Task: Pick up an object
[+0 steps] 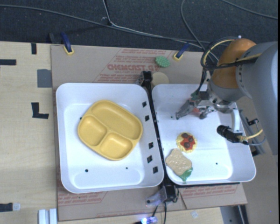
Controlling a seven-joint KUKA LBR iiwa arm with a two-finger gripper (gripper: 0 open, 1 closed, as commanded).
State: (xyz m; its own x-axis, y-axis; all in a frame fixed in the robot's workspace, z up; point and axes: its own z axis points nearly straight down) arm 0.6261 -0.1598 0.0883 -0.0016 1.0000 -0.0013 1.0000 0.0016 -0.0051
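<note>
In the left bin (65,139) a yellow divided plate (110,129) lies flat, turned at a slant, taking up the middle of the floor and well apart from anything the arm is near. Above the seam between the bins, on the cardboard, sits a small green knobbly piece (162,60) outside both bins. In the right bin (238,169) two toy foods lie close together near the front: a tan sandwich (178,163) with a bit of green at its lower edge, hard against the front left corner, and just beyond it a small round pizza (186,142) with red topping, the two nearly touching. The gripper (189,107) hangs over the back half of this bin, its fingers slanting down toward the left, spread a little, with nothing between them. The pizza lies toward the front of the bin from the fingertips, near but not under them, and looks the closer target; being round, it offers no preferred grip axis, though the sandwich crowds one side.
</note>
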